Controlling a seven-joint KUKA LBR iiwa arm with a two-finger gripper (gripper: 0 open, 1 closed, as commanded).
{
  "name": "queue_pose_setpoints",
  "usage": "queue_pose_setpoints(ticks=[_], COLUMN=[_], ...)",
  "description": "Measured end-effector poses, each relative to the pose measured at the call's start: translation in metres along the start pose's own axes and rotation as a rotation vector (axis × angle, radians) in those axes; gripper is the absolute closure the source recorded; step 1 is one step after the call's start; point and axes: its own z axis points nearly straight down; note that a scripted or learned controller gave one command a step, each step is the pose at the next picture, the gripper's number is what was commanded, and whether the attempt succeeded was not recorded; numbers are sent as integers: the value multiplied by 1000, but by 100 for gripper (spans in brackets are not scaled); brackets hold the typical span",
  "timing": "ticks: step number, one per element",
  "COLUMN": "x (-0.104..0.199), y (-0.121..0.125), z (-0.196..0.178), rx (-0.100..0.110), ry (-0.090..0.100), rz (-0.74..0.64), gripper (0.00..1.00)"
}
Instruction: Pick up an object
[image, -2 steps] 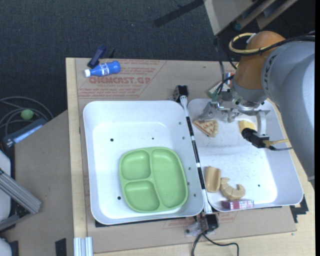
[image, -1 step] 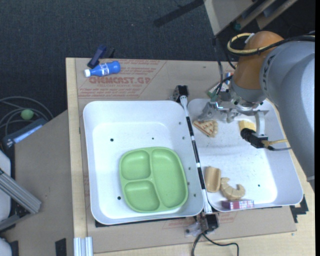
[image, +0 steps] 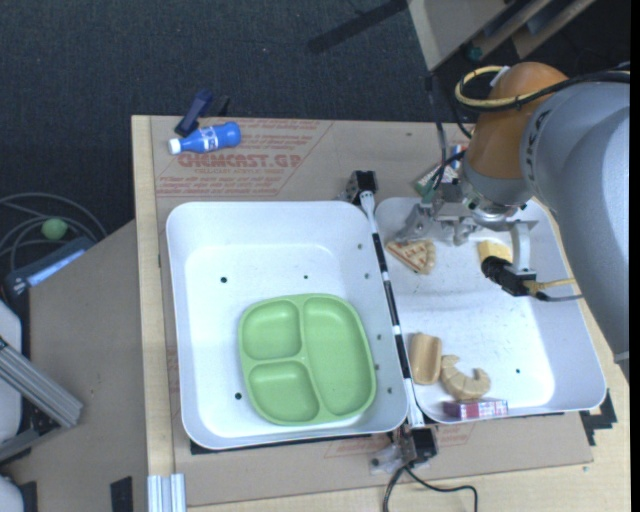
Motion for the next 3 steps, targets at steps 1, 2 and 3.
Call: queue_pose_setpoints(ticks=[1,2,3], x=[1,1,-4], y=[0,0,0], z=[0,0,0], rx=[0,0,0], ry=[0,0,3], rz=[1,1,-1], gripper=[0,0,0])
